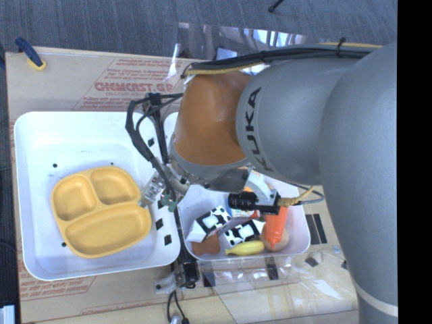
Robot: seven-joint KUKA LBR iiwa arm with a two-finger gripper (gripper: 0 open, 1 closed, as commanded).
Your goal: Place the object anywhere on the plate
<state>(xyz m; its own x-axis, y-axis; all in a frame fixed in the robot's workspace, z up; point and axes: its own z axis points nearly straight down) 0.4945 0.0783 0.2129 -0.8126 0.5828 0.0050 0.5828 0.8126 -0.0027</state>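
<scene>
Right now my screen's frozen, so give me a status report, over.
Gripper by the plate's right edge, fingers unclear. Carrot and banana sit in the right bin. Nothing on the plate.

arm (297, 113) in from 3 o'clock | yellow plate (101, 211) in left bin (40, 140) at 9 | carrot (275, 226), banana (245, 248) in right bin (297, 245) at 5

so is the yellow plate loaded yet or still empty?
Empty. All three compartments of the yellow plate show bare yellow; the carrot and banana still lie in the right bin.
</scene>
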